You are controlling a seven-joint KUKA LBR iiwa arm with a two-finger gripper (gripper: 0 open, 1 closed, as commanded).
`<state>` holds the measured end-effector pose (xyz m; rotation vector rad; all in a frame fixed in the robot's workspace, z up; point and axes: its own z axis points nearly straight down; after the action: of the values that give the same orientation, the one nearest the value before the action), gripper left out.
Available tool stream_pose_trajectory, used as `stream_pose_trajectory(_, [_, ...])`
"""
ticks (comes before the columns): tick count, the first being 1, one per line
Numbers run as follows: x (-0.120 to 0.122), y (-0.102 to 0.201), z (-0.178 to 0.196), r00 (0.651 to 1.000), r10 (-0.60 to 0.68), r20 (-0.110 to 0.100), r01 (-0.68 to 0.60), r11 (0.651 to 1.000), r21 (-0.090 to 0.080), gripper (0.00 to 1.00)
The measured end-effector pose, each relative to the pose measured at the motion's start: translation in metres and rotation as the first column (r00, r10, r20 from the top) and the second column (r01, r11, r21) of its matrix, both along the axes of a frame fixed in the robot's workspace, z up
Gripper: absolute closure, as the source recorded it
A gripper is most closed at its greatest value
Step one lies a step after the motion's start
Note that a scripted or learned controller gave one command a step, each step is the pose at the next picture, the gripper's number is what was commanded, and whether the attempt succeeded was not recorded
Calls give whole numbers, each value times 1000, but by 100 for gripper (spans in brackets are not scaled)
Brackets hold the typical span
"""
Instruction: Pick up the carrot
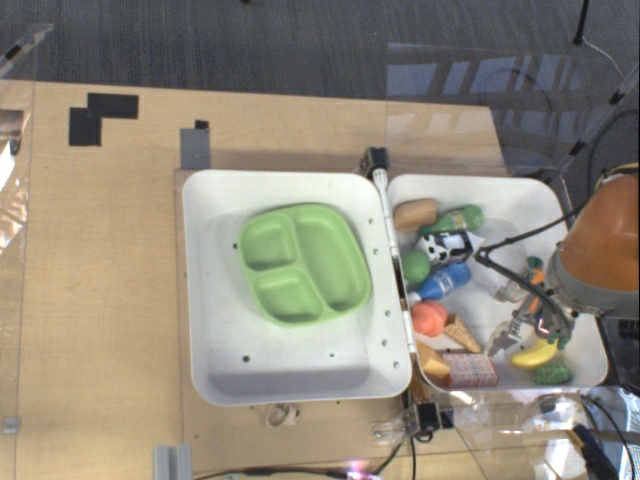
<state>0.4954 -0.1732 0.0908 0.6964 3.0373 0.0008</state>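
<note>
Orange-banded arm point(600, 243) leans into the right bin point(545, 190), its gripper point(515, 336) low among toys, finger state unclear, carrot indistinct.

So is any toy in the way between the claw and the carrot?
Nothing visible is. The claw hangs right beside the small orange carrot with a green top in the right shallow white bin, with no toy between them. The yellow toy banana lies close to the claw.
</note>
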Motion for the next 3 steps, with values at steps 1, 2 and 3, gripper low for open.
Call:
stream_pose_trajectory(1, [0, 0, 0, 1000, 0, 0, 0, 1000, 0, 0])
stream_pose_trajectory(2, [98, -28, -2, 989, -145, -10, 145, 989, 5, 0])
stream_pose_trajectory(3, [21, -31, -1, 991, -135, -10, 135, 991, 5, 0])
